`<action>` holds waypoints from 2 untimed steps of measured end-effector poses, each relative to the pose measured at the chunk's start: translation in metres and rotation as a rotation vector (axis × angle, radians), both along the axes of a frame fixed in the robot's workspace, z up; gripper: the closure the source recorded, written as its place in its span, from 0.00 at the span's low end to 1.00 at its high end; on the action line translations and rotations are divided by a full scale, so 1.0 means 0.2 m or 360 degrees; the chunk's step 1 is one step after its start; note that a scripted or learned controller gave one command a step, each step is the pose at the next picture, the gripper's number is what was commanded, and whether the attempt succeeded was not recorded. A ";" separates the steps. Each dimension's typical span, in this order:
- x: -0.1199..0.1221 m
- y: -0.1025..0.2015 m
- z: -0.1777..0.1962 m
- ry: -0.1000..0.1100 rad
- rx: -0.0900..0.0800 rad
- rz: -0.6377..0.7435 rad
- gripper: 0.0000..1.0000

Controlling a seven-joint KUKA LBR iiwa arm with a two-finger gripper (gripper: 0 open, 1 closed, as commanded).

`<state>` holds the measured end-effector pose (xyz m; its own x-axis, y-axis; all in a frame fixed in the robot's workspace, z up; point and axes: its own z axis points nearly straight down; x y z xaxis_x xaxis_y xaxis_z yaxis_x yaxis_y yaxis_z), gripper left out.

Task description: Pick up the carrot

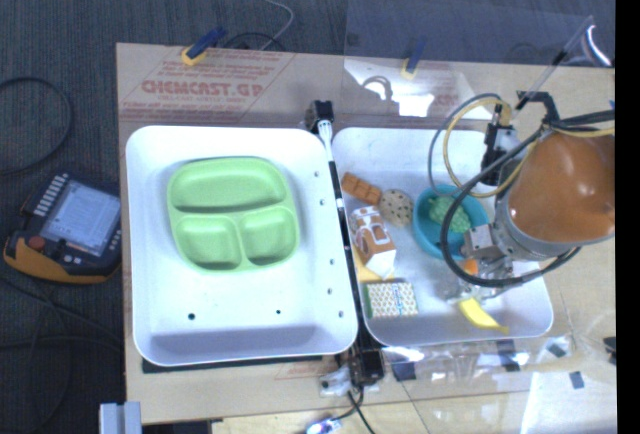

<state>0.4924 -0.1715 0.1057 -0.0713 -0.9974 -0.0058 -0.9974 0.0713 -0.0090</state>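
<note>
The carrot (361, 188) lies in the right bin (540, 327), up near the bin's left wall. It is a short orange piece, lying flat and tilted a bit. Just beside it on the right is a round cookie (397, 206). Just below it sits a little orange and white box (372, 234).

The arm (560, 187) hangs over the right side of the same bin, with cables looped around it. Its big orange band hides much of what is under it. The hand (482, 260) seems to be low down there, next to a blue bowl (440, 222) with something green inside. I cannot tell if the hand is released or clenched, because the arm covers it. Nothing seems to be held.

So the carrot is still waiting, well apart from the hand. I think the job has hardly begun.

To do this step well, the hand should lift up first, so it does not bump the blue bowl. Then it should move left across the bin and stop right above the carrot. It should turn so it squeezes the thin way across the carrot, not the long way. It needs to come down gently, because the cookie and the little box are so close.

A yellow banana (480, 314) lies near the front of the bin, out of the way.
</note>
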 end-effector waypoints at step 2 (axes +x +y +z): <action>-0.02 0.02 -0.07 0.0002 -0.0010 0.0434 1.00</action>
